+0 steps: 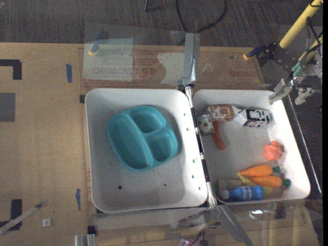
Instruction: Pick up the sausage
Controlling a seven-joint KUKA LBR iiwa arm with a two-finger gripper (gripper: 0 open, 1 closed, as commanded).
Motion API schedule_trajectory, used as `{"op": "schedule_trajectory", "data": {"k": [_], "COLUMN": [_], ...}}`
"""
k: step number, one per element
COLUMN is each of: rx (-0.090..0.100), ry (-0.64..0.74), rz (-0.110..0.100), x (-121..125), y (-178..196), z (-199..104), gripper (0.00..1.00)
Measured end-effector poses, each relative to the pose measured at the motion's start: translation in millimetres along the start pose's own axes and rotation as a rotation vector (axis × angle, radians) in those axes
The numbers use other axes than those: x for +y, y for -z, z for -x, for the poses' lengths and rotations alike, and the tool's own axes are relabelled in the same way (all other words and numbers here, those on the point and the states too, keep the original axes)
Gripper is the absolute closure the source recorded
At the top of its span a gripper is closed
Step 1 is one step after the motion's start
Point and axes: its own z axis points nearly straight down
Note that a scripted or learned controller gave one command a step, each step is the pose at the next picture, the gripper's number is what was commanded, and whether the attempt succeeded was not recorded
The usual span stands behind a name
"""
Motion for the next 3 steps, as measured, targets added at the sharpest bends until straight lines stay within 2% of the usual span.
{"op": "schedule_trajectory", "data": {"k": [1, 2, 3], "rx": [0.000, -0.002, -0.002], "ry": [-0.052, 0.106, 0.194], "rz": [-0.001, 0.005, 0.008], "x": [-11.9, -14.9, -26.7], "y": [-11.6, -166.6, -172.4], "z": [8.7, -60.3, -107.1], "gripper": [0.00, 0.00, 0.00]}}
